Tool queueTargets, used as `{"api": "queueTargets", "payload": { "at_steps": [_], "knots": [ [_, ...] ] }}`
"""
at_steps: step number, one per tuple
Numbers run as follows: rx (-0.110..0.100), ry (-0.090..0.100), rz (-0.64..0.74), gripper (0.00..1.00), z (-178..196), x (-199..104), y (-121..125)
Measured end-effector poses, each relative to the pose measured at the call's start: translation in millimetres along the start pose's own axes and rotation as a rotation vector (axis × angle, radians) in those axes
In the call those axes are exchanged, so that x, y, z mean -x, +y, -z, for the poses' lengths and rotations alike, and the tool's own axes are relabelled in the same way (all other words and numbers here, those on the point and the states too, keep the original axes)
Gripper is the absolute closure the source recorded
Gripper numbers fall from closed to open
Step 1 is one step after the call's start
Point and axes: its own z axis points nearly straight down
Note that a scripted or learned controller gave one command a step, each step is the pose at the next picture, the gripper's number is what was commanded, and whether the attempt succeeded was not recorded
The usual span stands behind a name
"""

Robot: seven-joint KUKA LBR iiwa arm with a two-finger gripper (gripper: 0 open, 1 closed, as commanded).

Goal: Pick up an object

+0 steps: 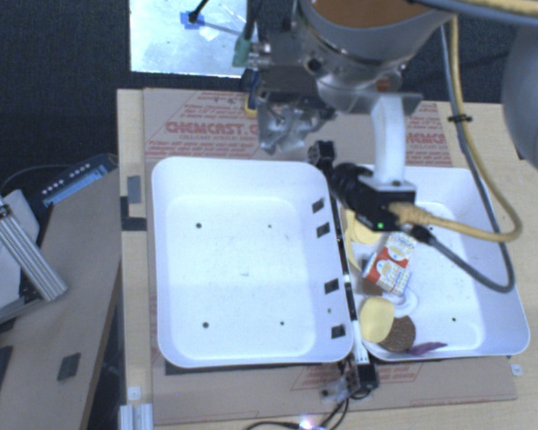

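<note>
The gripper (pixel 283 131) is seen hanging over the far rim of the left bin (pixel 242 267), close to the corner where the two bins meet. It is blurred and seen from above, so it cannot be told whether it is wide or narrow.

The things to be picked are gathered in the right bin (pixel 471 307), along its left side. A small red and white carton (pixel 390 265) is tilted there, well apart from the gripper. Just in front of it a yellow disc (pixel 377 319) is laid, touched by a brown disc (pixel 398 333) at its near right. A purple scrap (pixel 428 348) is found by the near rim. Behind the carton a pale yellow-green piece (pixel 364 232) is partly hidden.

Both bins are set on a printed cardboard sheet (pixel 206 125) on the table (pixel 81 267).
</note>
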Motion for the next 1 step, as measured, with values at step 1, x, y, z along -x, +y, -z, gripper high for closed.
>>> {"api": "queueTargets", "payload": {
  "at_steps": [1],
  "knots": [
    [-0.027,-0.015,-0.006,1.00,-120.2,1.1,-2.7]
  ]
}}
